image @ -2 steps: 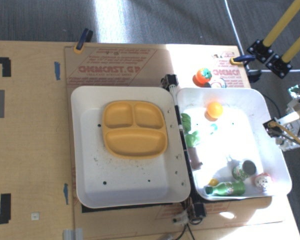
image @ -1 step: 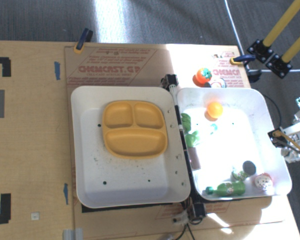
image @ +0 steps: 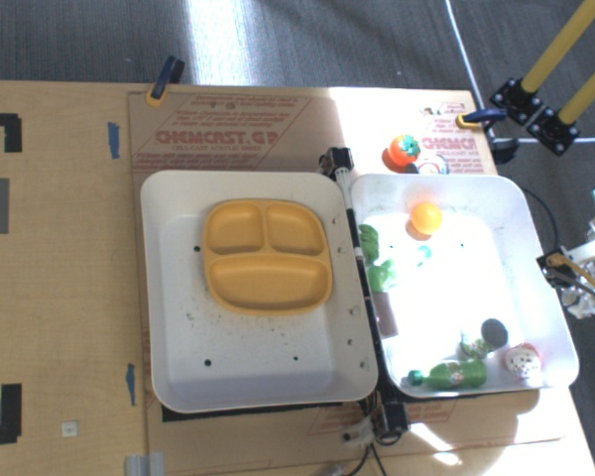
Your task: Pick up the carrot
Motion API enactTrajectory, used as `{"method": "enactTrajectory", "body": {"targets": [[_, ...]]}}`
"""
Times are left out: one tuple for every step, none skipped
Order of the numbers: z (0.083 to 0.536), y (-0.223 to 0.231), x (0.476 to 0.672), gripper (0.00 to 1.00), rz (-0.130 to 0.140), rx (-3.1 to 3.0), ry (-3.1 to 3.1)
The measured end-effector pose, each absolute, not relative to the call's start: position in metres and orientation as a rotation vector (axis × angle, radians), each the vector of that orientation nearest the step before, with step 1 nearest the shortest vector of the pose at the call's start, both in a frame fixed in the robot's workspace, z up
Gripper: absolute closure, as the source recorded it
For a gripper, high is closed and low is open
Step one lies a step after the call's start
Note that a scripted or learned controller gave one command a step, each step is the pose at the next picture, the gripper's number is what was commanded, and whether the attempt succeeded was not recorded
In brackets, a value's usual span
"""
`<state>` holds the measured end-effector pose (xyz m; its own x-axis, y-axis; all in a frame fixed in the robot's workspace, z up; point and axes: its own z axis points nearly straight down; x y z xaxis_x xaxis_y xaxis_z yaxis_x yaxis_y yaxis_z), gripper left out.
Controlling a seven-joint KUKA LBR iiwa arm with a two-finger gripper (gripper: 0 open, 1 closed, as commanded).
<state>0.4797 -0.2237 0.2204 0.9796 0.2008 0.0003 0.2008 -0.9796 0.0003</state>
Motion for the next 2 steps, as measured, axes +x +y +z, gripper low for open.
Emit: {"method": "enactTrajectory", "body": {"targets": [[0.2228,-0.2238,0.4797,1.00,0.000,3.125,0.318],[0.2262,-0.2238,0.4797,1.00,0.001,3.124,0.319]]}}
